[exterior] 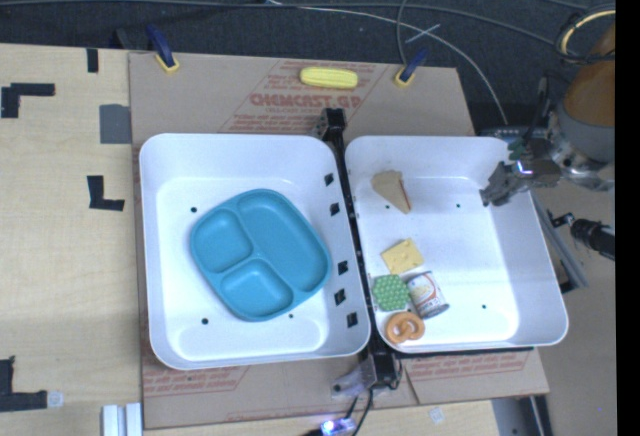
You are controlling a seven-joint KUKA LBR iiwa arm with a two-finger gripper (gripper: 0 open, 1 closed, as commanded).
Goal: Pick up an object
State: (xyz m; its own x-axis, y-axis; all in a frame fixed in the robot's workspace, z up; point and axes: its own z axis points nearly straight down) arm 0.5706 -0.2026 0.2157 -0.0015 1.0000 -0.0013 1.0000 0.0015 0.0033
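The right bin holds a tan wedge near its back left. A yellow cheese square, a green round piece, a small tin can and a pretzel cluster at its front left. My gripper hangs over the right bin's back right corner, well apart from all of these, with nothing seen in it. A blue divided plate lies in the left bin.
A yellow banana-like piece lies on the cardboard behind the bins. Two clamps hold the cardboard's back edge. Cables run across the dark floor behind. A black divider separates the bins.
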